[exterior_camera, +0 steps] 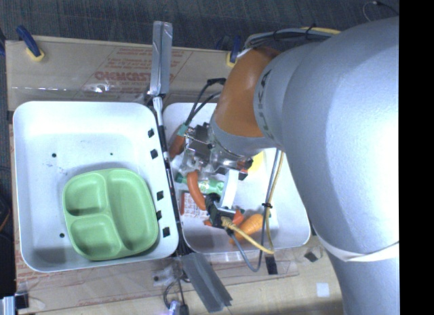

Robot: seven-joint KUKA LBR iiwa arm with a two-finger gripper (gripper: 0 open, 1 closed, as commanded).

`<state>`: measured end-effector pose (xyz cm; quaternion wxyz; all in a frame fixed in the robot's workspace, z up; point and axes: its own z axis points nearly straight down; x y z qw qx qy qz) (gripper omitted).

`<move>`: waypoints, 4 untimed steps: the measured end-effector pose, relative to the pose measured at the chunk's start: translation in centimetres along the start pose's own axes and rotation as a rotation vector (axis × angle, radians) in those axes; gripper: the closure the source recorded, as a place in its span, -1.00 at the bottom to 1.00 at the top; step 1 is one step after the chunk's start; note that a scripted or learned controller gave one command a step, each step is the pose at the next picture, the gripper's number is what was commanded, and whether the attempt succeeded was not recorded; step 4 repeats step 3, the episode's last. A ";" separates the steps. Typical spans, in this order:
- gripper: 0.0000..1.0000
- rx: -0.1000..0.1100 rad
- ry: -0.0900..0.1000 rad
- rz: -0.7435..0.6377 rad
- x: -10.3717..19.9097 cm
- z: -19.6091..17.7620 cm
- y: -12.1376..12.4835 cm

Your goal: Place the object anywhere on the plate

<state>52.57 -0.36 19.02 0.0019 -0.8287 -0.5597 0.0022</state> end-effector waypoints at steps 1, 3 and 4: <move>1.00 -0.002 0.000 -0.265 9.2 -3.2 -3.8; -1.00 -0.001 0.001 -0.156 7.1 -11.0 -0.1; -1.00 -0.001 0.001 -0.156 7.1 -11.0 -0.1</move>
